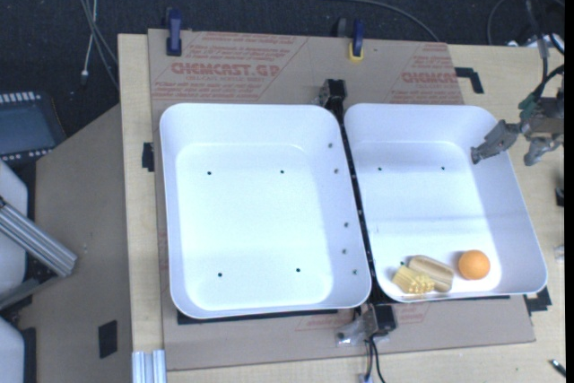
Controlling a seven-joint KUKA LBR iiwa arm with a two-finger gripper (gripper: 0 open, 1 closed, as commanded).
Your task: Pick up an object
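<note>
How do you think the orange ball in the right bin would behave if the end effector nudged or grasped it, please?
The orange ball looks round and smooth, so it would probably roll when nudged. It rests near the right bin's front wall, which may stop it. Its curved surface might slip from a pinch.

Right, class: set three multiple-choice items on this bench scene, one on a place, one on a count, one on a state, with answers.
1. Where does the orange ball lie?
A. left bin
B. right bin, near corner
C. on the bench

2. How many things lie in the right bin?
A. one
B. three
C. five

3. How is the gripper placed?
A. over the right bin's far right rim
B. down on the ball
C. over the left bin

Answers: B, it sits by the near right rim; B, ball, bread roll, corn cob; A, it hangs apart from all three.
</note>
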